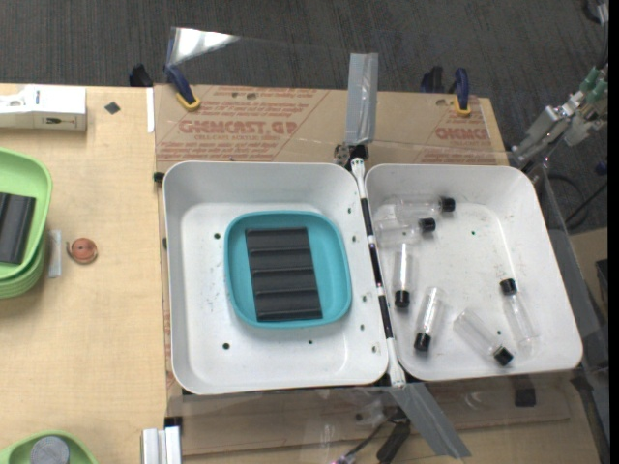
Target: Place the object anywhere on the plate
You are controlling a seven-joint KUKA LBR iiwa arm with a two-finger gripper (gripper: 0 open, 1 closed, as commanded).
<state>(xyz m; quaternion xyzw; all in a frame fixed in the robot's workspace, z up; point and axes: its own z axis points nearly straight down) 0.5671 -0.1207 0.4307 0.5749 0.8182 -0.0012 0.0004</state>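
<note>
Since the vials (427, 317) look light, slick and brittle, I'd pinch one mid-barrel for the plate (237, 271); gripper state I cannot tell.

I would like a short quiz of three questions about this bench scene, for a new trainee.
1. True or false: the teal square plastic plate lies in the right white plastic bin.
2. What rests on the teal plate? A) clear vials B) a black ribbed rectangular block C) an orange disc
3. Fill in: the clear plastic vials with black caps lie in the ___ bin.

Key
1. False; it lies in the left white plastic bin.
2. B
3. right
</note>
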